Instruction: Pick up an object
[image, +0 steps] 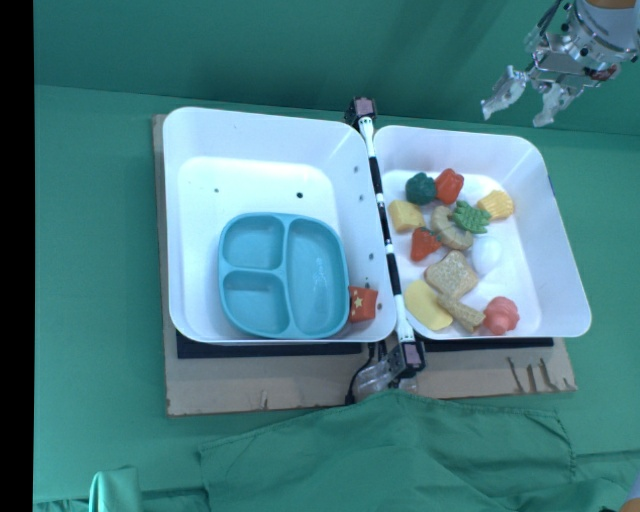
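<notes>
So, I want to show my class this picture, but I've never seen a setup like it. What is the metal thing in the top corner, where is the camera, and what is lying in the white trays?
The picture comes from one fixed camera above the bench, looking down at a slant. The metal thing is the gripper of a robot arm, its two fingers spread open and holding nothing, up beyond the far corner of the right bin. That bin holds a pile of toy food pieces. The left bin holds a blue divided plate and a small red toy beside it.
</notes>
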